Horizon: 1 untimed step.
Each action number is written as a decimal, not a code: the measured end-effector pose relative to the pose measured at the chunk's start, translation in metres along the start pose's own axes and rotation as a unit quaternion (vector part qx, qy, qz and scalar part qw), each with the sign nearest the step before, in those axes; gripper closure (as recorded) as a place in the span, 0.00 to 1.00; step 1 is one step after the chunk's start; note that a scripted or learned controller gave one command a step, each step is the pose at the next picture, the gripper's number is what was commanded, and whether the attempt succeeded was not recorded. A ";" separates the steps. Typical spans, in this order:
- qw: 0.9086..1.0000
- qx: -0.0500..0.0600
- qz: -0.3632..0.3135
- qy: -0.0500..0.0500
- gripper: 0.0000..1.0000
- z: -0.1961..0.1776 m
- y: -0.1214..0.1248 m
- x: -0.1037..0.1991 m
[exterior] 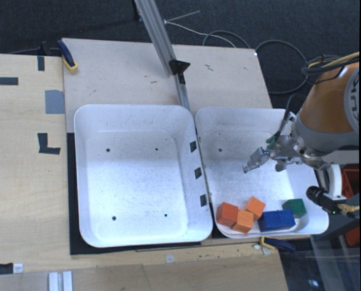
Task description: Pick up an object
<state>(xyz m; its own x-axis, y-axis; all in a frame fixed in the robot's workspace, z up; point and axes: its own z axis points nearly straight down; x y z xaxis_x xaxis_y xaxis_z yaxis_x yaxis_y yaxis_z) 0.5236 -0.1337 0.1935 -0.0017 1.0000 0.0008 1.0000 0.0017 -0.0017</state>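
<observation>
Five small blocks crowd the near edge of the right bin (229,121): an orange block (228,213), two more orange blocks (255,206) (245,220) touching each other just beside it, a blue block (276,220) and a green block (297,207) behind the blue one's far end. All of them sit pressed close together against the bin's front wall, so little room is left between them. The gripper (254,161) hangs over the middle of that bin, well apart from the blocks, with nothing seen between its fingers; whether they are spread or closed I cannot tell, since they blur into one grey shape. The floor of the right bin around the gripper is bare white, as is the whole left bin (83,162). A metal pole (162,35) slants down to where the two bins meet. A yellow and blue clamp (67,56) lies at the far left corner of the board. The arm's orange band (329,105) is cut off at the right.
</observation>
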 end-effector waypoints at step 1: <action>1.000 -0.004 0.002 -0.003 0.00 -0.076 0.004 -0.060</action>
<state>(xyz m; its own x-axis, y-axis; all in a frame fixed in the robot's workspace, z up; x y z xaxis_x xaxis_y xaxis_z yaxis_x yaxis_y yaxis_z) 0.5275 -0.1936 0.2697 0.0023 1.0000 -0.0059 1.0000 -0.0023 0.0068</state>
